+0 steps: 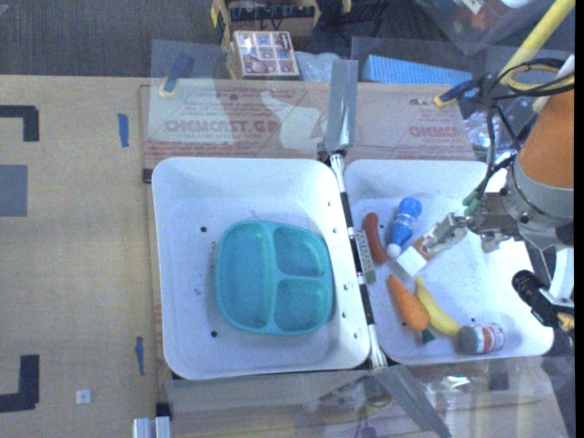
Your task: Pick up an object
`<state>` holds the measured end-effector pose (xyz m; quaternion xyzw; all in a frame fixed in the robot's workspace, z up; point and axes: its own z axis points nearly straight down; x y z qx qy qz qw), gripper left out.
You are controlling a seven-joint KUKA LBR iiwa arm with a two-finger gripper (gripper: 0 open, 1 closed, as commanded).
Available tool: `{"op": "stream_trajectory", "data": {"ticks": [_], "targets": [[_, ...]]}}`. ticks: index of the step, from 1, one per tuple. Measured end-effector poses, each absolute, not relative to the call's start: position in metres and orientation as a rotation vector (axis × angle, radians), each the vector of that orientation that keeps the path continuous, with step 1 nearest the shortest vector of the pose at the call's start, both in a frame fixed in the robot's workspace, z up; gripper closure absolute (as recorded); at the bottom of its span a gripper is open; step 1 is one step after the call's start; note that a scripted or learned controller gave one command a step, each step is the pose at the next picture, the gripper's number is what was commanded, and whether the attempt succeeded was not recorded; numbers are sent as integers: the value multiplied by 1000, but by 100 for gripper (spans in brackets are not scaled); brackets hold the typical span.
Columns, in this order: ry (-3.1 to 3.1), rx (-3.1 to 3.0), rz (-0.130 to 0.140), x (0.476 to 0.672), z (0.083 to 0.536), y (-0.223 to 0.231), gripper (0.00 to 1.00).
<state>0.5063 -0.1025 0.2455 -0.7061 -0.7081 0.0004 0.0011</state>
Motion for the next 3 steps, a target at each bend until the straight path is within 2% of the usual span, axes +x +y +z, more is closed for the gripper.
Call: {"op": "stream_trajectory", "data": {"ticks": [1, 2, 3], "targets": [[-2236, -2207, 0, 503, 97, -108, 0], [-2234, -2214, -2, 503, 106, -110, 100], [-1946, -2467, 1, 521, 193, -122, 100]]}}
